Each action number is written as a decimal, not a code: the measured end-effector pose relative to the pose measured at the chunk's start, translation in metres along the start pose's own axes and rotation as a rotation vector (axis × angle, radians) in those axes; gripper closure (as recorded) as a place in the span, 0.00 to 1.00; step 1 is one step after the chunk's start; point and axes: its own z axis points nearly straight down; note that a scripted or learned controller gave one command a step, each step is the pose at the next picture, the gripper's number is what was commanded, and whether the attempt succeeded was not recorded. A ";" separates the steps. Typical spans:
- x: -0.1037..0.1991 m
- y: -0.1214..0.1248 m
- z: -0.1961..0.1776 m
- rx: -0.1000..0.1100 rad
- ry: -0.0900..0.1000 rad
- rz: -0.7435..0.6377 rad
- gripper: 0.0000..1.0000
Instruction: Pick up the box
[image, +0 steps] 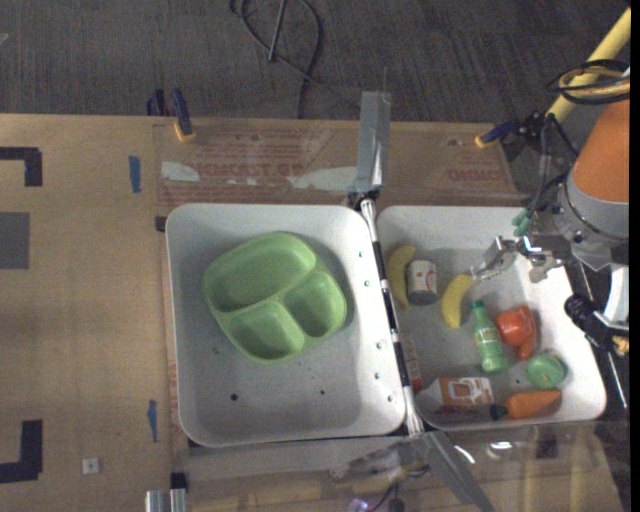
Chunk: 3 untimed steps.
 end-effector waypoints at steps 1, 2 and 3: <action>0.002 0.011 -0.004 -0.005 -0.002 -0.018 0.00; 0.007 -0.057 0.153 -0.012 0.000 0.241 0.00; 0.021 -0.062 -0.041 -0.001 -0.001 0.356 0.00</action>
